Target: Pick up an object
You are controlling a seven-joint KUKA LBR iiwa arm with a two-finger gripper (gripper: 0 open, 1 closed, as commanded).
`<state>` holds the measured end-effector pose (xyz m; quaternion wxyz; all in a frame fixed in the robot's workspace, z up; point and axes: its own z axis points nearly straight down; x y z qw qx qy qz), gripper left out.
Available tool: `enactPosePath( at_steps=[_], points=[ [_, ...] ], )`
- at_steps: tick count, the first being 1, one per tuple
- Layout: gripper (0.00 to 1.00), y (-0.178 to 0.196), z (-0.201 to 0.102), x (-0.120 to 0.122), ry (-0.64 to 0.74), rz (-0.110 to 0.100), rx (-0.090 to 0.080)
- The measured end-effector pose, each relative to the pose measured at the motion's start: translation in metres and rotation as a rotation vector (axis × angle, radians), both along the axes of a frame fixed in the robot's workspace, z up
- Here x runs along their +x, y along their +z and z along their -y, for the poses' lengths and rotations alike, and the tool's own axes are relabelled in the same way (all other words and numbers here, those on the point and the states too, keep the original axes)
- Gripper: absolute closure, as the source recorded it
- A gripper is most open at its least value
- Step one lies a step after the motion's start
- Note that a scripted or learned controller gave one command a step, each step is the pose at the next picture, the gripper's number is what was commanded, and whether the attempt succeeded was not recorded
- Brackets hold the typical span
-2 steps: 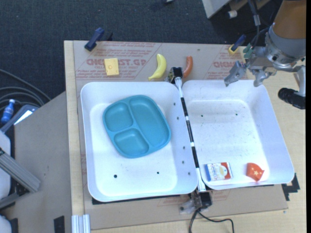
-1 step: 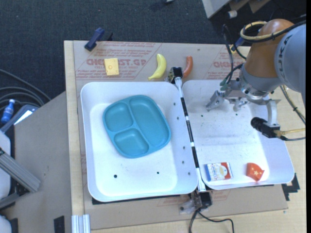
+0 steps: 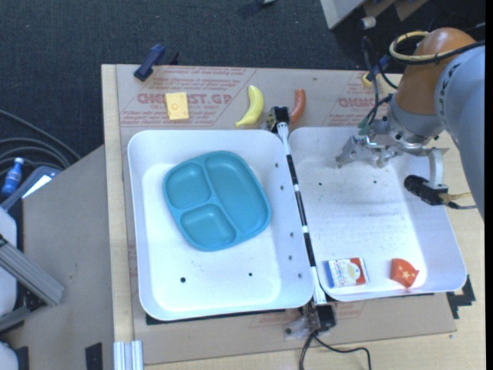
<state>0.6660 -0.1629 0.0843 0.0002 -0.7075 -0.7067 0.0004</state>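
Observation:
My gripper (image 3: 362, 157) hangs over the far end of the right bin (image 3: 431, 230), its fingers spread open with nothing between them. At the near end of that bin lie a small white box with blue and red print (image 3: 344, 272) and, to its right, an orange-red piece (image 3: 404, 272). Both are well away from the gripper, toward the front. A blue divided plate (image 3: 217, 199) rests in the left bin (image 3: 154, 260).
Behind the bins, a yellow banana (image 3: 251, 106), an orange-red sausage-shaped toy (image 3: 297, 105) and a small yellow square (image 3: 176, 107) lie on the cardboard. A blue object (image 3: 149, 62) sits at the bench's far left corner. A hinge strip (image 3: 296, 199) runs between the bins.

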Motion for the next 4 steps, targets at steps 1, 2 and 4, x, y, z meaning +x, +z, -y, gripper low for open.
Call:
enactPosePath(
  at_steps=[1, 2, 4],
  points=[
    [1.0, 0.011, -0.001, 0.001, 0.002, 0.004, -0.001],
    [1.0, 0.0, -0.066, 0.0, 0.002, -0.001, 0.002],
    [1.0, 0.011, -0.066, 0.001, 0.002, 0.001, 0.001]
  ],
)
